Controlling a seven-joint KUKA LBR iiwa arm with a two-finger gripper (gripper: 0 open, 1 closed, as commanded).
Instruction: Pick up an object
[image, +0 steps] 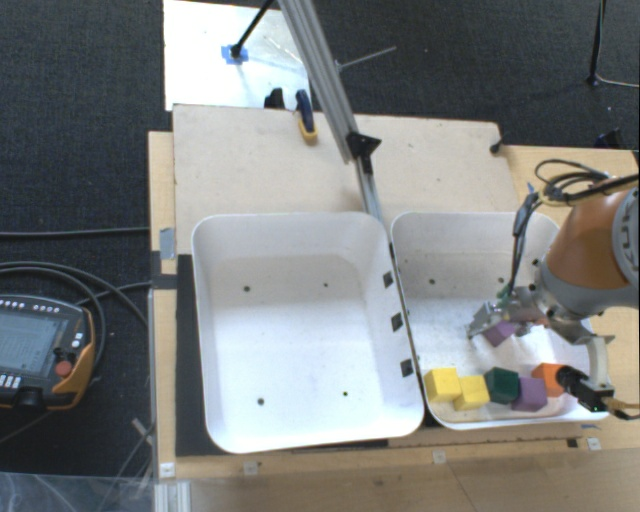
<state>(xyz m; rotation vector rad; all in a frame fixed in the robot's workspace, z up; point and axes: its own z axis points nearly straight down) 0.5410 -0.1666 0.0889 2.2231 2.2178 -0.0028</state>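
Note:
My gripper (503, 322) is down inside the right bin (450, 250), near its middle right. A small purple block (503, 333) sits between its grey fingers, and the fingers are shut on it. Along the bin's front wall lies a row of blocks: two yellow ones (443, 383) (473, 392), a green one (503, 385), a second purple one (531, 393) and an orange one (549, 376). The orange-banded wrist (590, 250) hides the bin's right wall.
The left bin (215, 330) stands beside the right one, their walls touching. A slanted metal pole (330, 90) crosses the board behind the bins. A teach pendant (40, 345) lies on the floor at the left.

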